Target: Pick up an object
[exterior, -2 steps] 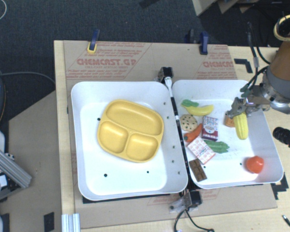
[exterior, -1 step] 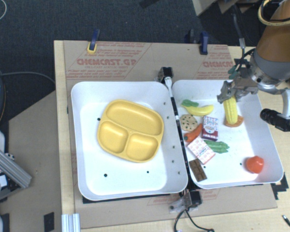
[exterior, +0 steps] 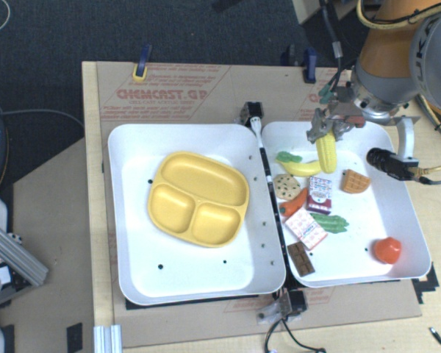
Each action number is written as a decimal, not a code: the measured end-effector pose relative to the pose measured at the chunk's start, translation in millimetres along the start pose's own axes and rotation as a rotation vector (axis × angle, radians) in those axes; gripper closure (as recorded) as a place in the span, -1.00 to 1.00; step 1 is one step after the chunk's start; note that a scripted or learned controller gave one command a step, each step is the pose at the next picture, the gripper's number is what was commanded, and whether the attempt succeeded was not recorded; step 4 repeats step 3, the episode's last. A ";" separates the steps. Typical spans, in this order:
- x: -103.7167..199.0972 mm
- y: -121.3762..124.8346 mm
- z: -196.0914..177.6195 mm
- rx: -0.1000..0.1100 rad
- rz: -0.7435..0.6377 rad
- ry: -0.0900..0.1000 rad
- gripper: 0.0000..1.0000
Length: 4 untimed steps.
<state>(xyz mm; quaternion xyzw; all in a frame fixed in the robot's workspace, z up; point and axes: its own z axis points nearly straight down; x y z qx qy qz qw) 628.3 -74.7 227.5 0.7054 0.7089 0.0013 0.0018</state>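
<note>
Corn cob (exterior: 326, 153): upright at the far side of the right bin (exterior: 404, 219), directly below the gripper, its top end between the fingers.
Gripper (exterior: 325, 132): clenched on the corn cob's top.
Banana (exterior: 300, 167): just left of the cob's lower end.
Cookie (exterior: 286, 186): near the banana, toward the bin's left wall.
Tomato (exterior: 386, 250): near right corner, well apart from the cob.
Yellow tray (exterior: 198, 198): in the left bin (exterior: 132, 197).

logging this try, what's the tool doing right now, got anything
tool: shut on the corn cob, which hangs from it above the right bin.
</note>
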 end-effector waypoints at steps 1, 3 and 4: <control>4.3 42.8 -3.2 -0.002 0.001 -0.001 1.00; 17.0 30.8 -3.8 0.004 0.003 0.001 1.00; 17.0 30.8 -3.8 0.004 0.003 0.001 1.00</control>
